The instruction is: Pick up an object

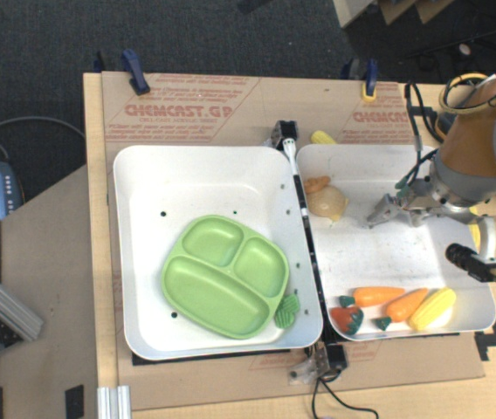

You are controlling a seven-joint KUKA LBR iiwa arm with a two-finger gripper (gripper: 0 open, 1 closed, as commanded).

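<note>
Two shallow white bins are set side by side on a brown board bench [230,103], and every place below is given from the left bin [134,234], the largest thing on it. Just to its right, touching along a shared black-edged seam, the right bin [388,260] is placed. The grey arm [479,147], with its orange band, is seen far to the right of the left bin, over the upper right part of the right bin. Inside the left bin, toward its lower middle, a green divided plate [222,273] with three compartments is laid flat, and a small green ridged piece [287,311] is leaned against the plate's lower right edge. The gripper [386,214] is held low over the right bin's floor, right of the left bin's upper right corner; its two fingers are spread apart and nothing is seen between them. A pale round object [327,202] with an orange piece [317,184] touching its top is found just right of the seam. Near the right bin's front wall two orange carrots [379,296], a yellow corn-like piece [433,308] and a red piece [347,319] are grouped. A small yellow thing [323,137] is seen on the board behind the right bin.
</note>
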